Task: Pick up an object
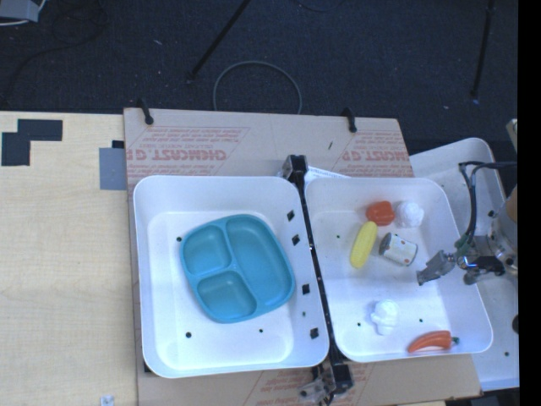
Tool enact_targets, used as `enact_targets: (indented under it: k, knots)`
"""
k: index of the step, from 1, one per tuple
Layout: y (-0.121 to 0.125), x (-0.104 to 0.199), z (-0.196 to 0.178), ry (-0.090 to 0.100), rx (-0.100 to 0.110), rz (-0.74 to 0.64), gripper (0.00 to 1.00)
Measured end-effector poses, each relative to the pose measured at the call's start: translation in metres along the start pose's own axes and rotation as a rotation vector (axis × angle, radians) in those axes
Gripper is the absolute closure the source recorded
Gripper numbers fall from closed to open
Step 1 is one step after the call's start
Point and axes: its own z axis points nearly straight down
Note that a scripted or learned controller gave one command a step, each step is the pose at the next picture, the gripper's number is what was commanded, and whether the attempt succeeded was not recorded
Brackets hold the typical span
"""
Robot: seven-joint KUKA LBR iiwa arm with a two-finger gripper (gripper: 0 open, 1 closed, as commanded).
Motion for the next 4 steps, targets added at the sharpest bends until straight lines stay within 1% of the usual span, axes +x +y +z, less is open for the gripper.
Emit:
enact_targets:
  k: [1,2,3,4]
  knots:
    - [0.004,-0.002,0.045,0.003,0.005,-0.001,0.00]
    - [0.012,-0.001,0.103,0.003,0.004,0.000,0.00]
    - [0.013,0.001,0.120,0.002,0.001,0.001,0.00]
    - [0.014,-0.001,0.109,0.001,-0.001,0.005,1.00]
